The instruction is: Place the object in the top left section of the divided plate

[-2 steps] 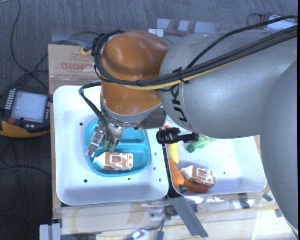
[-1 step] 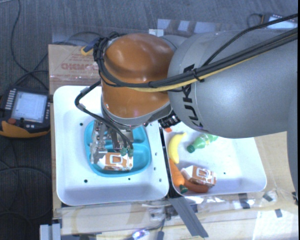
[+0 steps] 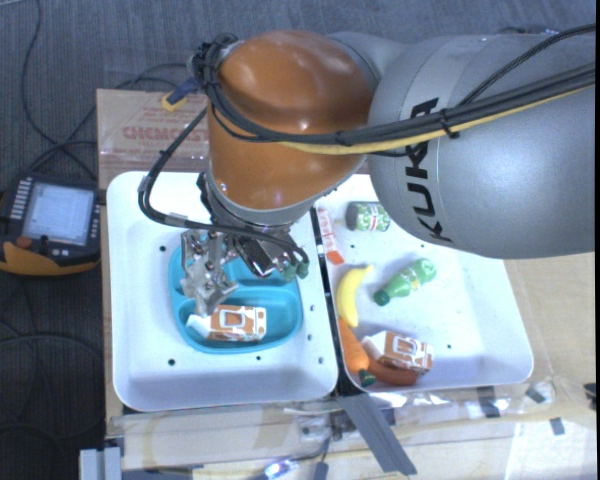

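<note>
Arm reaches in over the left white bin (image 3: 140,368), orange band and wrist covering much of it. Gripper (image 3: 208,278) hangs low over the blue divided plate (image 3: 285,318), above its upper-left part; whether it is parted, closed or clamped on anything I cannot tell, since cables and the metal mount hide that. One small orange-and-white carton (image 3: 237,322) lies in the plate's near section, just below the gripper and apparently apart from it. Judged as the task's object, it sits in the wrong compartment, so the placing looks unfinished. To do this step well: descend straight onto the carton, close across its narrow sides, lift clear of the plate's dividing ridge before moving away toward the upper-left section, then release low so it does not bounce or tip over the ridge. Risk: the carton lies close to the plate wall, which may block one side of the grasp. Count, taking the plate as landmark: one plate; one carton in it. To its right, in the right white bin (image 3: 500,358): one second carton (image 3: 405,349), one banana (image 3: 350,293), one carrot (image 3: 352,353), one green bottle (image 3: 404,280), one green can (image 3: 368,216). Bins: two.
</note>
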Controlling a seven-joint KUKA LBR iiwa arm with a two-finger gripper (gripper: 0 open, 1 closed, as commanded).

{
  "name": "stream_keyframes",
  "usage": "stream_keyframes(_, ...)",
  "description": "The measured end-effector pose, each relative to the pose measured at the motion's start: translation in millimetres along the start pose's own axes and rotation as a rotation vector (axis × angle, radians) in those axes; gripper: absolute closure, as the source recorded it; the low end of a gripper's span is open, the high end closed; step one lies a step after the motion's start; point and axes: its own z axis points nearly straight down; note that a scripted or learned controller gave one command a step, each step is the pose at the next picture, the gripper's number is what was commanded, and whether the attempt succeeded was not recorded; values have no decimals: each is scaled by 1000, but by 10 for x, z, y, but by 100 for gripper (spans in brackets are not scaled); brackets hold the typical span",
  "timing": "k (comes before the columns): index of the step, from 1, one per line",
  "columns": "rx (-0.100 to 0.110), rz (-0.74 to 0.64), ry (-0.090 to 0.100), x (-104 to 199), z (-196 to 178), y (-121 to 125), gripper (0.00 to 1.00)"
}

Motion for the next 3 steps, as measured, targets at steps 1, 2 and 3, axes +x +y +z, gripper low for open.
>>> stream_keyframes(1, 0, -272, 3, -41, 429, -26, 100)
stream_keyframes(2, 0, -342, 2, 90, 684, -184, 100)
stream_keyframes(3, -3, -665, 2, -36, 962, -68, 100)
